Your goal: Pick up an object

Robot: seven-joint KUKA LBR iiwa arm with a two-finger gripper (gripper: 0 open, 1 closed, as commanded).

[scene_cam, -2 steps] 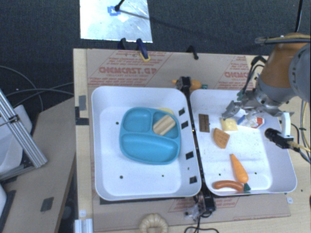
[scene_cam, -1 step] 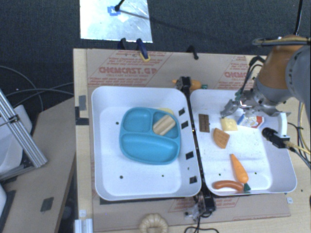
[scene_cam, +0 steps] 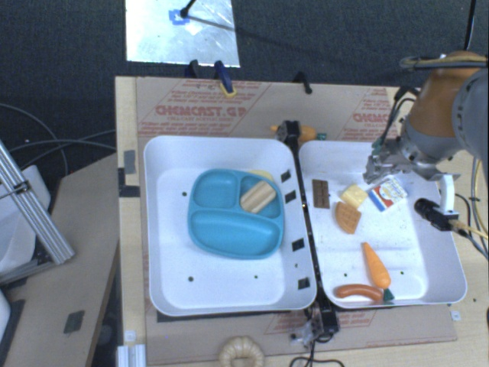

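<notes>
While the tabletop point(scene_cam: 344, 105) carries two white bins side by side, the left bin point(scene_cam: 172, 281) holds a blue divided plate point(scene_cam: 229, 228), lying flat near its middle. A tan bread roll point(scene_cam: 258, 196) rests in the plate's upper right compartment, with a sliver of something yellow just behind it; what that is cannot be told. Because the plate takes up most of the bin floor and is broad and shallow, it is judged a poor candidate for a two-finger grasp.

Across the divider, the right bin point(scene_cam: 435, 281) holds the smaller pieces, loosely scattered. A brown bar point(scene_cam: 321, 193) lies close to the divider. Beside it sit a yellow cheese wedge point(scene_cam: 353, 196) and, touching or nearly touching it below, a tan waffle point(scene_cam: 348, 218). A carrot point(scene_cam: 375, 265) lies lower down, and a sausage point(scene_cam: 359, 291) lies along the near wall, tight enough to the wall that a grasp there looks awkward.

Further right, a white, red and blue packet point(scene_cam: 387, 194) lies directly below the hand point(scene_cam: 380, 168), which hangs over the bin's upper part. Whether the hand is open or closed cannot be told, and nothing is seen held by it. The packet, being nearest, is judged the likely target; the cheese wedge just beside it could be knocked on descent.
</notes>
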